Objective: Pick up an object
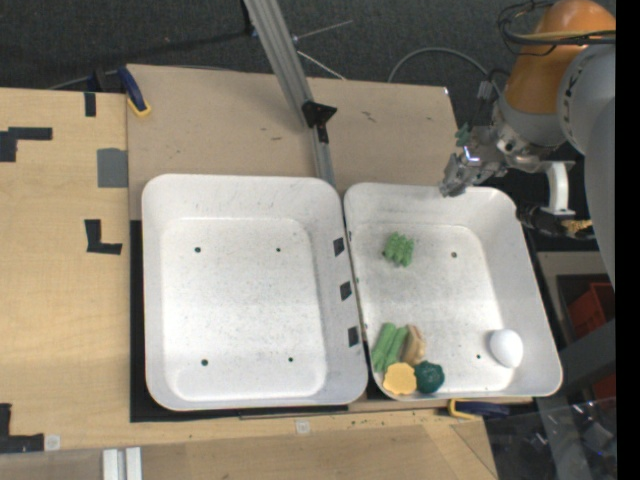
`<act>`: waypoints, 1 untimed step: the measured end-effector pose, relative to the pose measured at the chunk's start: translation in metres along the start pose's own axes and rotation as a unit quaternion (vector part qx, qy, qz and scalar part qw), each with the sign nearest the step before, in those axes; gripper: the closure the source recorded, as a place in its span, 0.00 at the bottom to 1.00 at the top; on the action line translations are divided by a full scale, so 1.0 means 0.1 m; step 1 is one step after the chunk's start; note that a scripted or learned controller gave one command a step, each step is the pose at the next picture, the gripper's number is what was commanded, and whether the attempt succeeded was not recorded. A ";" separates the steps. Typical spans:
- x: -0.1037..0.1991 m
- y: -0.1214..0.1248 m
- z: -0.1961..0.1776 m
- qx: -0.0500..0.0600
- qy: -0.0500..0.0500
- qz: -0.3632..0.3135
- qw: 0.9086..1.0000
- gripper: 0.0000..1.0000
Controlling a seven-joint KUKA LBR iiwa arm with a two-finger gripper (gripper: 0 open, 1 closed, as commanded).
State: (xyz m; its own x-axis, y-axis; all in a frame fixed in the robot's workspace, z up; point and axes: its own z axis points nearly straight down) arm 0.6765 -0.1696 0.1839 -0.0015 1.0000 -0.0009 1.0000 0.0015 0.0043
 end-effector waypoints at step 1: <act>0.00 0.01 -0.50 0.000 0.000 0.000 1.000 1.00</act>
State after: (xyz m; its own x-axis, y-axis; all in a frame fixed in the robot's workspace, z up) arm 0.6774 -0.1693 0.2341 -0.0012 1.0000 -0.0010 1.0000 0.0012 0.0043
